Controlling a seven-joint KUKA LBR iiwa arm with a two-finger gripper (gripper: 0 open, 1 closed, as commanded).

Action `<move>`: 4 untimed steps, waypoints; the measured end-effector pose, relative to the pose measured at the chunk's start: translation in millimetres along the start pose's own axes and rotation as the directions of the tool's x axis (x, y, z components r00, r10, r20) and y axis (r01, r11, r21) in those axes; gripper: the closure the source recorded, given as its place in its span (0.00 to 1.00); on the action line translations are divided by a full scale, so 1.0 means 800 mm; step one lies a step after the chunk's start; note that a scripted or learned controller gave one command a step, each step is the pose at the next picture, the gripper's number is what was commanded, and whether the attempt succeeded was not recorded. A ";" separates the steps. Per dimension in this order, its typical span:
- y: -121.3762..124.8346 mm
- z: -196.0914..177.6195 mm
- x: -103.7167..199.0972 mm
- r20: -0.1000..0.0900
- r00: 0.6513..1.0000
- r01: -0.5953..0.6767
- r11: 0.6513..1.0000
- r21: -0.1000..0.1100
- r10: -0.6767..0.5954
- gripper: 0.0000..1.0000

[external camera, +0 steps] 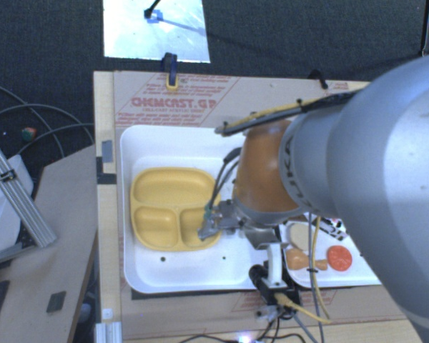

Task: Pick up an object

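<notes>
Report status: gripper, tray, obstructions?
Gripper down at yellow tray right edge, left bin. Finger state unreadable. No grasp visible. Orange items in right bin, apart.

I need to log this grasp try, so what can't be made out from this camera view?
- Gripper: blurred over the yellow divided tray; fingers' state and any hold unclear.
- Right bin: the arm hides most.
- Orange-red item and tan item: too small to identify.

Arm [357,148] hid most of right bin [343,276] and right part of left bin [164,277]; gripper [213,224] fingers too blurred to read; orange object [339,258] partly covered
</notes>
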State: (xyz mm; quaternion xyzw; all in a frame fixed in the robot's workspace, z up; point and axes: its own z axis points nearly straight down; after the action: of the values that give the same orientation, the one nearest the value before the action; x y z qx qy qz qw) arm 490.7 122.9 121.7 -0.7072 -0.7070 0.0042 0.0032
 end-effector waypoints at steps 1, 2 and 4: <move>0.017 -0.083 -0.207 0.006 1.000 -0.015 1.000 -0.020 0.015 0.00; 0.076 -0.090 -0.150 -0.002 1.000 0.008 1.000 -0.016 -0.008 0.00; 0.070 -0.081 -0.033 -0.004 1.000 0.009 1.000 -0.004 -0.009 0.00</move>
State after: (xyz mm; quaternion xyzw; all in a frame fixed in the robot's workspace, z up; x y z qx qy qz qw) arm 547.7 96.6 185.7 -0.7041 -0.7101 0.0014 0.0030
